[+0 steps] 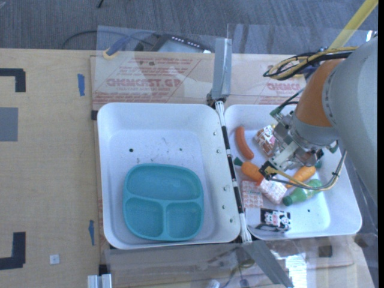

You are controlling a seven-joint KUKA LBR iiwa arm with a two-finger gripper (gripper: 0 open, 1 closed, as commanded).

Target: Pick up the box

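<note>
Pink-and-white box (273, 190) is sitting in the right bin (345, 218), just below the gripper (279, 161) and a bit toward the front edge, next to the green bottle (302, 194). Gripper hangs low over the carrot (252, 171); can't tell if it's clamped or loose. Teal tray (163, 201) is in the left bin (114, 161).

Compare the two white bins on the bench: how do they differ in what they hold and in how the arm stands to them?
The left bin holds one thing, a teal divided plate; the right bin holds a heap of small items, among them a hot dog, carrots and small boxes. The claw hangs over the right bin; the left bin has no arm above it. Both are shallow, white and set side by side.
</note>
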